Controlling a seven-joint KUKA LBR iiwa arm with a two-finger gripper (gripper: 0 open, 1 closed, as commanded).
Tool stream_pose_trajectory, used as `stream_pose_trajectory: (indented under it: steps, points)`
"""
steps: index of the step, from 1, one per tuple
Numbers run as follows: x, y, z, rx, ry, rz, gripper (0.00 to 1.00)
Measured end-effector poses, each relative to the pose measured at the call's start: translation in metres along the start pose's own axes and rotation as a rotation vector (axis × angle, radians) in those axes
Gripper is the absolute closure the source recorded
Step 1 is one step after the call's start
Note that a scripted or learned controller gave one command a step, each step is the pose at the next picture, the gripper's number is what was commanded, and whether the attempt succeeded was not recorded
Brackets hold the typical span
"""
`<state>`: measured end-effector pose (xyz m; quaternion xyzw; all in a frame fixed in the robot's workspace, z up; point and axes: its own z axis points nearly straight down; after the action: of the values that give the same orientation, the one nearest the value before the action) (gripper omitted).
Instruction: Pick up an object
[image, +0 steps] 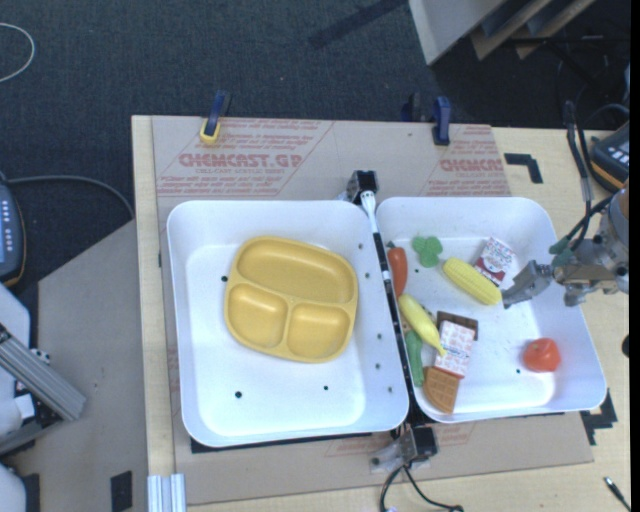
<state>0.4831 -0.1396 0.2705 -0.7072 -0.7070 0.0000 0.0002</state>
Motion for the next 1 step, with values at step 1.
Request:
stream_pose_trajectory:
  steps: [1]
  points:
    - [0.0097, -0.0034, 0.0485, 0.007, 0.002, -0.001, 0.00]
